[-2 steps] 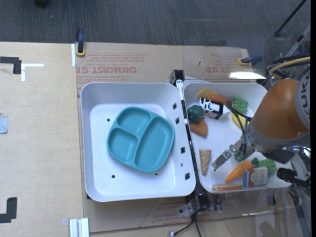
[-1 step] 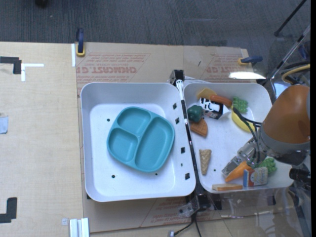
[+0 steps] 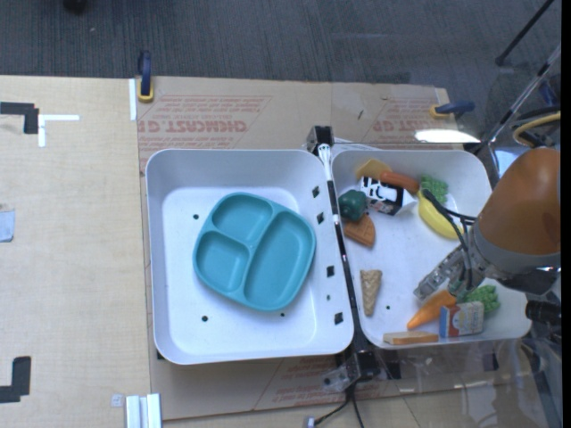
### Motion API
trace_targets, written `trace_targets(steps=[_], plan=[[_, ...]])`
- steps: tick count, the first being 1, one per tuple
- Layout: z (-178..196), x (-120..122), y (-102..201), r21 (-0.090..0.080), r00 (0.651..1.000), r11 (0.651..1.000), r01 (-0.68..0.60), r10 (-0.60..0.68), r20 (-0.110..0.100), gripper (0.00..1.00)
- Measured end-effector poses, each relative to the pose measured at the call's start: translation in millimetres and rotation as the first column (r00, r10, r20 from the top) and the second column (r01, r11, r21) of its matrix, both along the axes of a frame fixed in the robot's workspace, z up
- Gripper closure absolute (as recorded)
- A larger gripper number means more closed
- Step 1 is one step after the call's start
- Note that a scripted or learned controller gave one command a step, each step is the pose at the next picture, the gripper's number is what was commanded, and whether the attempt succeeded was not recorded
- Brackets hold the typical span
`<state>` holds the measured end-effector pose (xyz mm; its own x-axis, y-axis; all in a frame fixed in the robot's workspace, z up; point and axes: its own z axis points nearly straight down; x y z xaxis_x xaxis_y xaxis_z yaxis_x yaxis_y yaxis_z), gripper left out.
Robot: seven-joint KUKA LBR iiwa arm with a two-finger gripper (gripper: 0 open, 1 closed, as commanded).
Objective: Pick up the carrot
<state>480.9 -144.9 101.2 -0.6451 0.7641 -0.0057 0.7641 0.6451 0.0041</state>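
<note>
Reaching in from the right, the gripper (image 3: 439,283) hangs low over the right bin (image 3: 403,266), its tips just above the carrot (image 3: 431,309), which lies slanted near the bin's front right corner beside a broccoli floret (image 3: 483,298). Whether it is open or closed, I cannot tell. A teal divided plate (image 3: 254,251) sits in the left bin (image 3: 169,266).

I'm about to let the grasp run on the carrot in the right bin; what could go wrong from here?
1. The carrot lies crowded: a small carton and broccoli sit right beside it, so the gripper might catch or shove them instead.
2. The carrot lies tilted near the right bin's front wall, beside a flat orange stick; it could slide away rather than lift.
</note>
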Motion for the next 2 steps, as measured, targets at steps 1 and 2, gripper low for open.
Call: trace_targets(steps=[1, 2], plan=[[-9.8, -2.1, 45.3, 0.002, 0.991, 0.991, 0.134, -0.134, -0.007, 1.00], [90.0, 29.1, 88.3, 0.000, 0.867, 0.867, 0.499, -0.499, -0.006, 1.00]])
